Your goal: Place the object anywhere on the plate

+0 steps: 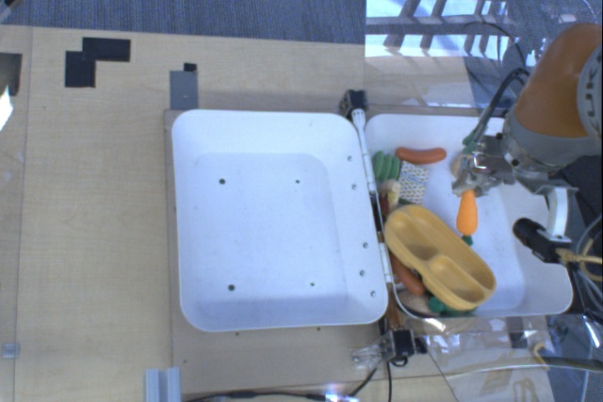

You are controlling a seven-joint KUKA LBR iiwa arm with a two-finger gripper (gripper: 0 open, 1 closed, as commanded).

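Observation:
An orange carrot-shaped object (466, 214) is in the right bin (537, 282), just right of the plate's upper end. The plate (438, 257) is yellow with two hollows and lies at a slant on top of other toys near the bin's left wall. My gripper (467, 186) hangs directly over the top of the orange object, touching or nearly touching it. The wrist hides how the gripper meets it. The grey arm with its orange band (561, 89) comes in from the right.
A red sausage (420, 155), a green toy (384, 167) and a speckled block (412, 182) lie at the right bin's back left. More small toys (437, 304) poke out from under the plate. The left bin (273, 221) adjoins it across a dividing wall.

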